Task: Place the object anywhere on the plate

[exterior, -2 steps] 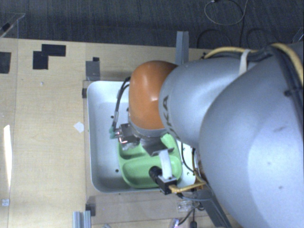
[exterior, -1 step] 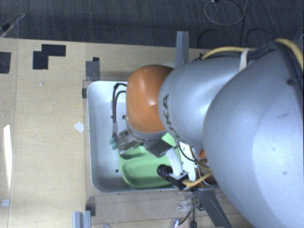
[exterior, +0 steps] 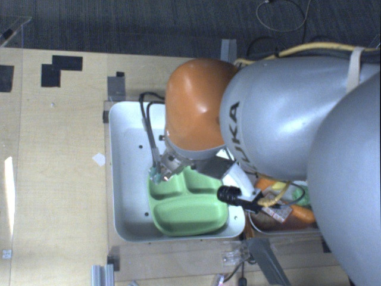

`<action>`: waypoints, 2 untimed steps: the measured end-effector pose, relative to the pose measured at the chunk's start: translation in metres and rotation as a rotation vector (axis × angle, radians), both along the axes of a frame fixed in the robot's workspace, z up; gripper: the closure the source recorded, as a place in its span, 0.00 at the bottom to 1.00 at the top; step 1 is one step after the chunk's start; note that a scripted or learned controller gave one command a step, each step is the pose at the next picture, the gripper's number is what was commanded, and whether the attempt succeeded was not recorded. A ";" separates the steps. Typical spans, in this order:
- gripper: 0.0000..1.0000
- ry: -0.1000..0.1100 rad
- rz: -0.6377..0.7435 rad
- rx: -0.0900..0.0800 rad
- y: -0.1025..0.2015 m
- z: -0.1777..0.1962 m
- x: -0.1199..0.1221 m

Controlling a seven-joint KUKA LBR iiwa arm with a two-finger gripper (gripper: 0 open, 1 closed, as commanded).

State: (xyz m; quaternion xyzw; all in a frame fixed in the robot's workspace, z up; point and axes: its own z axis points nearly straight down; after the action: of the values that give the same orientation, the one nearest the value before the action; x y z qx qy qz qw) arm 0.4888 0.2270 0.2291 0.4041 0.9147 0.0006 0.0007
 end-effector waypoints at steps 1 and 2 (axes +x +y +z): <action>1.00 -0.003 0.069 0.000 -0.053 0.089 0.001; 1.00 0.002 0.024 -0.001 -0.096 0.000 0.000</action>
State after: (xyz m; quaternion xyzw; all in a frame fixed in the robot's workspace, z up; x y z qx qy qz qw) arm 0.4888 0.1311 0.2290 0.3928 0.9196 -0.0001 0.0001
